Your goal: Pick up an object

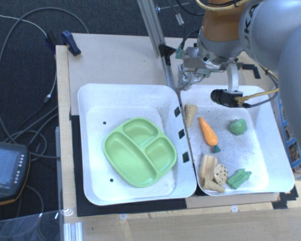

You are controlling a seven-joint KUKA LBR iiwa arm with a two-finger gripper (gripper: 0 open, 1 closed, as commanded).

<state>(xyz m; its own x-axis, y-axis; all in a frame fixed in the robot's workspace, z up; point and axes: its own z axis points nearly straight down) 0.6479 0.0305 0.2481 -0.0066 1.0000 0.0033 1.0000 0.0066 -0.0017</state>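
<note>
Green plate (140,152) in left bin (90,97)

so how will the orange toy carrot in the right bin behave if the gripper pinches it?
The orange toy carrot looks like smooth, rigid plastic, so probably light and stiff. Its tapered, rounded body may squirt out of a pinch or roll when nudged.

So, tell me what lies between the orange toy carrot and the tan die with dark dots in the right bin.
In the camera view, bare white bin floor separates the orange toy carrot from the tan dotted die; nothing else lies between them.
</note>
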